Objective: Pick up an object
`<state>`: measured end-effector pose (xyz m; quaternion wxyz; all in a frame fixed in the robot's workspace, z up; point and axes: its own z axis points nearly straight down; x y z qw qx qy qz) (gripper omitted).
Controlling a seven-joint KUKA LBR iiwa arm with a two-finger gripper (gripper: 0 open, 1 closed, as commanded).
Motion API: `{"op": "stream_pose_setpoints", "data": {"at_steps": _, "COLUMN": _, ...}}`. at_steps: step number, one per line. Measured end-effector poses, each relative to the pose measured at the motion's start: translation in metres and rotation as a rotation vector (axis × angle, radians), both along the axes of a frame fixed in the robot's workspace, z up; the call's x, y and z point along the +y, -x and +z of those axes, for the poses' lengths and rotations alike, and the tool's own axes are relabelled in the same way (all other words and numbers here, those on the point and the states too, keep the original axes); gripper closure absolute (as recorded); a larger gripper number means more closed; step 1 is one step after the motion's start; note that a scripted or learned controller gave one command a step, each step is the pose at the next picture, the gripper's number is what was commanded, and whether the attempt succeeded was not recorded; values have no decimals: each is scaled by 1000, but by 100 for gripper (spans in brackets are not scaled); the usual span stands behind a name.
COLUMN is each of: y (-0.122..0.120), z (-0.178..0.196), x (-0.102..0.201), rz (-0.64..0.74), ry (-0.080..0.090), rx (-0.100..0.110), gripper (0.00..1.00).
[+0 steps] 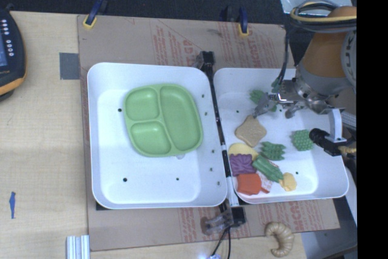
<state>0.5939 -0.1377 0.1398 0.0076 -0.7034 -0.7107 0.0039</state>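
Observation:
The right bin (327,188) holds several toy foods: a tan bread slice (250,130), a small green piece (257,96), a green broccoli-like piece (301,139), a green leafy piece (273,150), a purple piece (241,163), a yellow piece (241,148), a red-orange piece (248,183), a long green piece (267,170) and a small yellow piece (289,181). My gripper (277,108) hangs low over the far part of this bin, just right of the small green piece and above the bread slice. Its fingers stand apart, open, with nothing between them.
The left bin (103,130) holds a green divided plate (163,119). A tan croissant (280,237) lies on the bench in front of the right bin. A black part (326,144) of the arm hangs over the right bin's right side. A handheld controller (8,51) lies far left.

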Motion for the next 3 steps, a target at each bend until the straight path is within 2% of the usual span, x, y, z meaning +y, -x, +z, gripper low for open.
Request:
{"op": "stream_pose_setpoints", "data": {"at_steps": 1, "y": -66, "z": -48, "x": 27, "rz": -1, "ry": 7, "rx": -18, "gripper": 0}}
{"op": "stream_pose_setpoints", "data": {"at_steps": 2, "y": -9, "z": -43, "x": -13, "rz": -7, "ry": 9, "rx": -21, "gripper": 0}}
{"op": "stream_pose_setpoints", "data": {"at_steps": 3, "y": -64, "z": -45, "x": -44, "rz": -6, "ry": 3, "rx": -12, "gripper": 0}}
